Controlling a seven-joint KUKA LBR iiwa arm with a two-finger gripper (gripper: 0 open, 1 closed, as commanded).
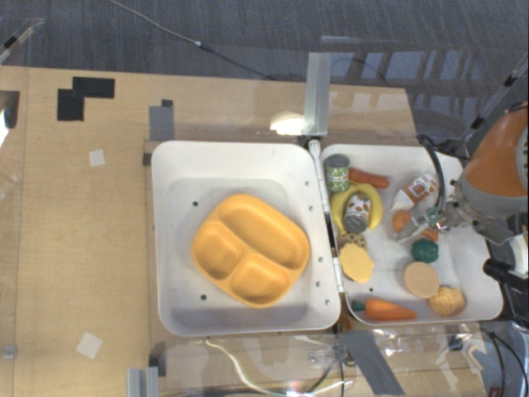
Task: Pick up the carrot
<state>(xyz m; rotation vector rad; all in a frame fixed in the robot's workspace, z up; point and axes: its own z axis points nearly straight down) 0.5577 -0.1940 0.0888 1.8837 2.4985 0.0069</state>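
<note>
Nearest lies the carrot (pixel 389 309), flat against the right bin's (pixel 494 303) front wall. Whether the hand (pixel 436 219) is clenched cannot be told. It should be lowered squarely across the carrot's middle.

You get one camera, fixed above the surface (pixel 74 246), looking down at a slant. Top of frame is the far side: a strip of dark grey floor (pixel 248 15) shows beyond the surface's far edge, so the lens tilts slightly away from straight down. It sits far enough back to take both white bins whole: the left bin (pixel 178 304) lies mid-frame, the right bin (pixel 475 259) sits close to the right edge. The arm (pixel 500 168) enters from the right and is cropped there, orange band cut by the frame. The near rim of the surface runs along the bottom edge.
</note>
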